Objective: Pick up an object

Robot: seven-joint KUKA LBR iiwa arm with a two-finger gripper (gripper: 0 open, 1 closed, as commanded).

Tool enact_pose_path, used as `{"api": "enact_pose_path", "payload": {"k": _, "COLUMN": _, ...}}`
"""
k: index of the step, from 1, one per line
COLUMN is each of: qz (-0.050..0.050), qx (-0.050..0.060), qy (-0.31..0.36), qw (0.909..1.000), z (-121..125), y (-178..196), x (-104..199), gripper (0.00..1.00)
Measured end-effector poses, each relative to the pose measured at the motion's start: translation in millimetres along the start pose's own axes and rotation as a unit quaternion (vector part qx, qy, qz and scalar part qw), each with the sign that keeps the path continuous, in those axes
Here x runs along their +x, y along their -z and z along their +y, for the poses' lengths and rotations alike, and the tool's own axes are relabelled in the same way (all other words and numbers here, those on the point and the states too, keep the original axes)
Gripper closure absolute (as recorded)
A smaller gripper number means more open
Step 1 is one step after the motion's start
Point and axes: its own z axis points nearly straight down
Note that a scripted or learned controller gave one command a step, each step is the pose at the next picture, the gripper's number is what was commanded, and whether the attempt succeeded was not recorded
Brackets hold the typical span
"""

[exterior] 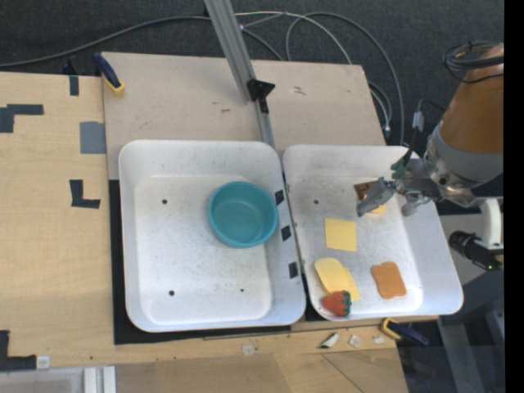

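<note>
1. Objects for picking sit in two white bins: left bin [147, 244] and right bin [426, 293], side by side on the bench [49, 244].
2. Left bin contents: one teal bowl [242, 213], upright, right of the bin's centre, close to the wall shared with the right bin.
3. Right bin contents, centre to front:
   - pale yellow square slab [341, 235], flat, near the bin's middle;
   - yellow rounded piece [334, 274], in front of the slab, toward the front left corner;
   - red item with a green tip [336, 304], touching the front end of the yellow rounded piece, at the front wall;
   - orange rounded block [389, 280], right of the yellow piece and apart from it.
4. Small yellowish object [376, 210] lies under the gripper, partly hidden; identity cannot be told.
5. Gripper [391, 198] is over the back half of the right bin, reaching in from the right on the grey arm with the orange band [479, 113].
6. Jaws: two dark fingers are seen spread apart, one toward the bin's middle, one toward the right wall. Nothing is visibly clamped between them.
7. Whether the fingertips touch the small yellowish object cannot be told.
8. Metal post [233, 39] slants down from the top to the gap between the bins.
</note>
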Motion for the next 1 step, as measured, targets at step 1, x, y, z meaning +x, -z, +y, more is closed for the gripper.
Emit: {"api": "enact_pose_path", "payload": {"k": 1, "qz": 0.0, "qx": 0.0, "qy": 0.0, "qw": 1.0, "z": 0.0, "y": 0.1, "x": -0.1, "gripper": 0.0}}
